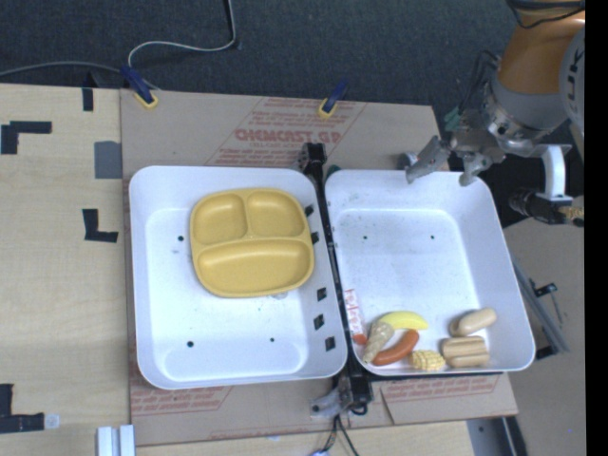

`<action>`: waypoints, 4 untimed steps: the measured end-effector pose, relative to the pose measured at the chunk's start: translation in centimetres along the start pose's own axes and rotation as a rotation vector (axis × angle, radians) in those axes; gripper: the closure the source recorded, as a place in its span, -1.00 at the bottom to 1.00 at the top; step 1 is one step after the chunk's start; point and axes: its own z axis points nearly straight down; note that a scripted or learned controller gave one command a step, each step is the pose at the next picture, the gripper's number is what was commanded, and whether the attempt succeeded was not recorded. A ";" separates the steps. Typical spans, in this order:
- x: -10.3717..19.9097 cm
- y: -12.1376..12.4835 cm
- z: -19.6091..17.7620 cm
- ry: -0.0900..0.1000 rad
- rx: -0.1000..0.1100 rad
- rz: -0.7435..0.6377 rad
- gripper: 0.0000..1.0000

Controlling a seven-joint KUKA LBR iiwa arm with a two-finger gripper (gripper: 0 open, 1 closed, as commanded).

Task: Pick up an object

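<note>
Arm poised over the far rim of the right bin, fingers spread and holding nothing.

The gripper [445,166] hangs with its 2 fingers [419,165] splayed wide apart, tips pointing down just above the far edge of the right bin [494,245]; the grey wrist rises from it up and to the right into the orange band [537,60]. The toy food lies well apart from it, in the bin's near corner: a banana [407,320], a red sausage [395,348], a corn cob [427,359] and 2 bread rolls [469,336]. The left bin [157,283] holds a yellow divided plate [253,241].
</note>
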 end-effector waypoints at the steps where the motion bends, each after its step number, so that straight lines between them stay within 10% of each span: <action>1: 4.6 -8.1 -11.0 0.000 -0.002 0.000 -1.00; 2: 5.0 -13.7 -10.5 0.000 -0.001 0.000 -1.00; 3: 3.6 -15.1 0.1 0.000 0.000 0.000 -1.00; 4: 3.7 -15.0 -0.9 0.001 0.000 -0.001 1.00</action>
